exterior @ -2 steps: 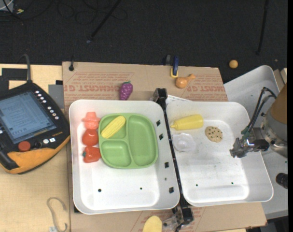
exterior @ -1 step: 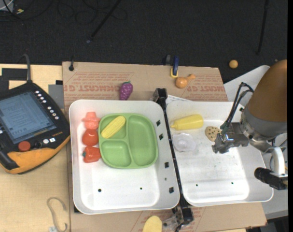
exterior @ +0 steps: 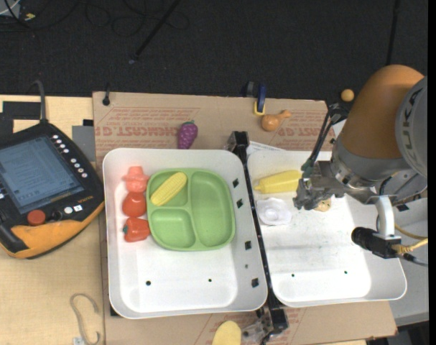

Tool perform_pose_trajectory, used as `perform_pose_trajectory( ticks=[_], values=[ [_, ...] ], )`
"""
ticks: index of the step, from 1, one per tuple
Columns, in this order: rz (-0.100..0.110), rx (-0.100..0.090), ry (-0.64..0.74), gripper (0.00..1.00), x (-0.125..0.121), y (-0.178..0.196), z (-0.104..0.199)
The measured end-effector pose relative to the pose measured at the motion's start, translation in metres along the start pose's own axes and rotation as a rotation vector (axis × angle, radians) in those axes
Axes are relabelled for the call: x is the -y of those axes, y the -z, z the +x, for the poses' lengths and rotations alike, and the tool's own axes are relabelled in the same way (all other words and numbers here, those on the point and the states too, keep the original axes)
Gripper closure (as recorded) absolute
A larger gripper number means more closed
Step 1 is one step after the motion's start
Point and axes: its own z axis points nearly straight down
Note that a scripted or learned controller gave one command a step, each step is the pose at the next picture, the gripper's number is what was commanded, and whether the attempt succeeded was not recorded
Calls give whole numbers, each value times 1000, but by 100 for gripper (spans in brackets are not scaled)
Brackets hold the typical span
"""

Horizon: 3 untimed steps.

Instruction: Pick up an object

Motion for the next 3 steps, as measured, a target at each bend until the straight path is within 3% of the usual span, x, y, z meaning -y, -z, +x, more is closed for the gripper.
perform_pose_trajectory(
  ticks=[1,3],
  values=[
    [4,1,-4,100,11,-7,1],
    [2,1,-4,100,9,13,-3]
  ],
)
